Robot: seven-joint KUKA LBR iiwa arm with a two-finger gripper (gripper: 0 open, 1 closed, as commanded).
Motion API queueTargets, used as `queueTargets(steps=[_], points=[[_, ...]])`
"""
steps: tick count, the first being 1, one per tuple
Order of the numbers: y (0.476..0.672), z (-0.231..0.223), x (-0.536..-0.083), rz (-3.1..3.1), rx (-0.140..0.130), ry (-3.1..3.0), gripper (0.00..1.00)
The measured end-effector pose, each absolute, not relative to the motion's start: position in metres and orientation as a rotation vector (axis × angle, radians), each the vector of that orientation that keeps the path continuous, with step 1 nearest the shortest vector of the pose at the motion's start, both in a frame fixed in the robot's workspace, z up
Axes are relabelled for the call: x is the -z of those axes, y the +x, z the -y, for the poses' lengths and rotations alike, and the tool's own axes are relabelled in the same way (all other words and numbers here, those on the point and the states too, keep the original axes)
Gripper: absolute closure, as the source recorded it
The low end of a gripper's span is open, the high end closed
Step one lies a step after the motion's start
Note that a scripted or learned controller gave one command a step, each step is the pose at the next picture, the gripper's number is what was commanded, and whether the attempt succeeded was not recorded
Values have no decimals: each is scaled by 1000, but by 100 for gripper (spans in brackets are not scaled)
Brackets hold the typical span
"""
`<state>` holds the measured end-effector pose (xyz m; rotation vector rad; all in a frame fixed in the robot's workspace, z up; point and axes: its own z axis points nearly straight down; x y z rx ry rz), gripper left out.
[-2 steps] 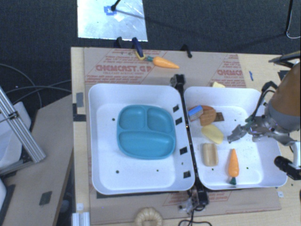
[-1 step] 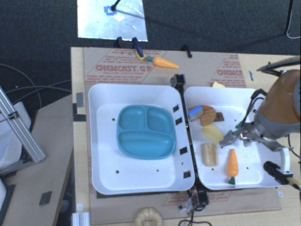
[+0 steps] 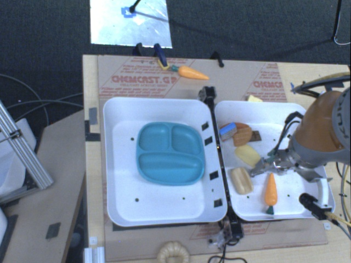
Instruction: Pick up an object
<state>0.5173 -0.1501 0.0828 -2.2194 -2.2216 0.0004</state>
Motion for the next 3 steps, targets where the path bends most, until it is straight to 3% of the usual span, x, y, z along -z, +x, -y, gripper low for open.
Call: queueTargets(steps=[1,3], points=[[518,151,-95,2225,3,-2224,100],[516,137,-215,2231,7,-2220,100]])
